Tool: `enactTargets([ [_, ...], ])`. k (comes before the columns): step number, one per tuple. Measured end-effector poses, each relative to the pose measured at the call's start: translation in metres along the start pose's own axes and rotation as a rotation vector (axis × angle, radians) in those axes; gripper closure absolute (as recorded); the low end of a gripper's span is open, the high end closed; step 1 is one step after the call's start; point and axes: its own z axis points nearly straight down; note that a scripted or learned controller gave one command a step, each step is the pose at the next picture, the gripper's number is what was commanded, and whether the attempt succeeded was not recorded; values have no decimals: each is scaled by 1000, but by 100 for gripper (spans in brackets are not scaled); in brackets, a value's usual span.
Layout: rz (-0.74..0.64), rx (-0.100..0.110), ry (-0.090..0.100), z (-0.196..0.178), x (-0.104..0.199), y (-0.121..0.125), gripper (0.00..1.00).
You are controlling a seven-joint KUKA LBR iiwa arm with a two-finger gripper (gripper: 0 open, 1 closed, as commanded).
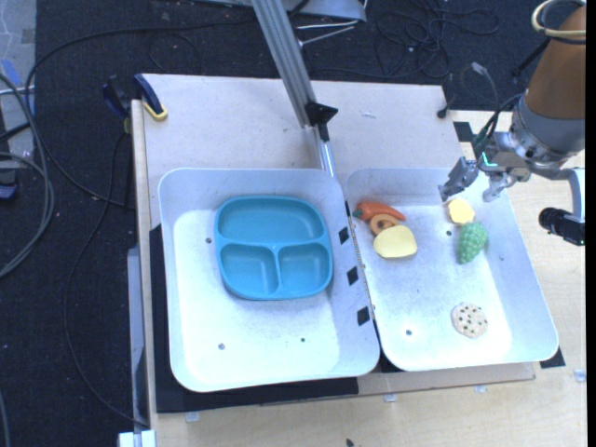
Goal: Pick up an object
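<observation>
- Dark carpet crossed by black cables surrounds your bench (233,119), a pale board carrying two shallow white bins side by side.
- You have one left bin (186,343) and one right bin (521,315); they meet along a seam near the middle of the view, marked by a few small black tabs.
- Your left bin holds a single item: one blue divided tray (275,247) with three compartments, one long across the top and two smaller ones below.
- Your right bin holds five loose objects, all in its upper and right parts.
- One orange carrot-like piece (380,212) lies by the seam, touching or just above one yellow rounded piece (395,242).
- One small yellow piece (461,212) sits near the bin's upper edge, with one green grape cluster (472,240) just below it, close or touching.
- One chocolate-chip cookie (469,320) lies alone lower down, well apart from the rest.
- Your arm (559,82) reaches in from the right, and its gripper (477,181) hangs over the top edge of the right bin, just above the small yellow piece.
- You can see its two fingers (455,180) spread apart with nothing between them.
- One slanted metal pole (284,45) runs from the top of the view down to the seam between your bins.
- One blue and yellow clamp (149,99) sits at the bench's upper left corner.
</observation>
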Motion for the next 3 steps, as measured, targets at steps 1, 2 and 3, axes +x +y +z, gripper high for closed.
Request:
enactTargets([
  [1, 0, -3, -1, -1, 0, 1, 0],
  [2, -3, 0, 0, 42, 4, 4, 0],
  [3, 0, 0, 0, 85, 2, 5, 0],
])
